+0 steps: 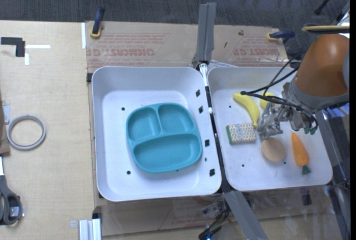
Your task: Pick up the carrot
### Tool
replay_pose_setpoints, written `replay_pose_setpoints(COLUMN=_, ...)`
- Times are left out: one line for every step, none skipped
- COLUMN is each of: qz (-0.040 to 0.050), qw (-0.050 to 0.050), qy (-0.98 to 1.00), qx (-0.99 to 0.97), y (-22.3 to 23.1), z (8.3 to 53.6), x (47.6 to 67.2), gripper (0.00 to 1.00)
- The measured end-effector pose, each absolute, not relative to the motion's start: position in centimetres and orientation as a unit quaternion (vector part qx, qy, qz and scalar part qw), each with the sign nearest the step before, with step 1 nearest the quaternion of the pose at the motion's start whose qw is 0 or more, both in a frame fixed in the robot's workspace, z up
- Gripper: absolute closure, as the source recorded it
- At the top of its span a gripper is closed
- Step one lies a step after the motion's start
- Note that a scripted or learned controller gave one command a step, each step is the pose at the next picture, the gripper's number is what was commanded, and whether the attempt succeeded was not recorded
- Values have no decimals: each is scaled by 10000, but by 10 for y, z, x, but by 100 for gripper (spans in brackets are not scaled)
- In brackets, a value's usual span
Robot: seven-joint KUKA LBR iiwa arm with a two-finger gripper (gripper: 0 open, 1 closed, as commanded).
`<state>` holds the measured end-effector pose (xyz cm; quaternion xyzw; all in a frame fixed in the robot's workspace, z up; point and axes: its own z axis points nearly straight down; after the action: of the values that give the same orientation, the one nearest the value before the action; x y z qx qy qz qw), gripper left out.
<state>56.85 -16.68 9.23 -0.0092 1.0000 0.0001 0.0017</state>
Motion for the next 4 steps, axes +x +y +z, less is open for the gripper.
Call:
replay_pose_setpoints(qz=-5, qw=41, qy=9999, qx=-108, y=-166, z=102, x=570, gripper=100)
replay_pose_setpoints(qz=-12, qw=64, qy=9999, qx=-121, y=-165, z=112, x=572, gripper=100)
replay_pose_setpoints(qz=-1, qw=19, qy=9996, qx=284, y=-222, z=92, x=562, gripper=100)
replay_pose_setpoints(qz=-8, qw=43, qy=9996, qx=274, y=-221, z=102, x=564, gripper=100)
